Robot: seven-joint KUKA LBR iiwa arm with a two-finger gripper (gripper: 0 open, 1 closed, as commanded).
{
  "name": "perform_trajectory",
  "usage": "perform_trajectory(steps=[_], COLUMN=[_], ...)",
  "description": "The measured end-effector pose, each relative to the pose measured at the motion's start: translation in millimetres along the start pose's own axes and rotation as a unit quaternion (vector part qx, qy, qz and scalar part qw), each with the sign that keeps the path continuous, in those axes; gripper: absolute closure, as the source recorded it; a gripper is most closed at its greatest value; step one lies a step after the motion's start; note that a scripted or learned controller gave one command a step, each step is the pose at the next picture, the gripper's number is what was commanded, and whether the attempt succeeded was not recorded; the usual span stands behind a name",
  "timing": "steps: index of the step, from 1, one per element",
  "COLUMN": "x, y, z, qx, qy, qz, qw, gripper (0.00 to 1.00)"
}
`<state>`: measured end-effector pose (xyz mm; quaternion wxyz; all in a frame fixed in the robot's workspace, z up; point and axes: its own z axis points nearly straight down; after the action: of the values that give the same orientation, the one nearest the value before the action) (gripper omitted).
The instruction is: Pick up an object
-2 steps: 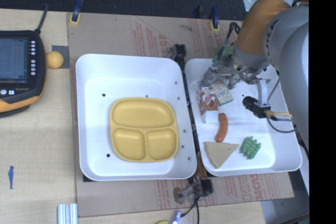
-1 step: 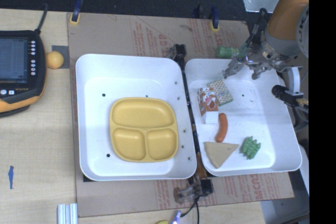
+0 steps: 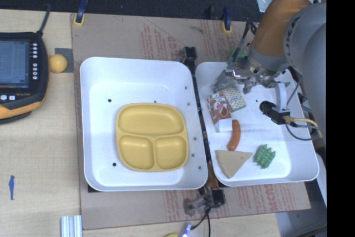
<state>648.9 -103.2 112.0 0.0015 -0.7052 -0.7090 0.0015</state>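
My hand (image 3: 234,76) hangs over the far-left part of the right bin (image 3: 302,175), low above a small packet (image 3: 227,102) with red and patterned faces that lies just under and in front of my fingertips, tilted against the bin's left wall. I cannot tell whether my hand is spread or closed, nor whether it touches the packet.

Toward the near edge from the packet, a small white block (image 3: 223,125) rests beside a sausage (image 3: 234,135) that lies lengthwise, pointing from the far edge to the near edge. Near the bin's near-left corner sits a tan wedge (image 3: 232,162), its point close to the sausage's near end. Just to the right of the wedge, apart from it, lies a knobbly green piece (image 3: 264,156).

The left bin (image 3: 94,119) holds a yellow divided tray (image 3: 151,136), about in the middle, nearer the near edge.

On the bench (image 3: 33,175), at the far-left edge, a dark tablet with an orange rim (image 3: 19,76) lies beside a small yellow ball (image 3: 57,62), which sits between it and the left bin.
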Motion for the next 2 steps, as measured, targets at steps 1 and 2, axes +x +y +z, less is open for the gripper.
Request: perform_trajectory(steps=[1,2], x=[-64.4,-9.5], y=[7.0,7.0], z=[-36.8,20.8], qx=[-0.002,0.000], qy=[0.000,0.000], qz=[0.002,0.000], qw=[1.0000,1.0000], gripper=[0.00,0.00])
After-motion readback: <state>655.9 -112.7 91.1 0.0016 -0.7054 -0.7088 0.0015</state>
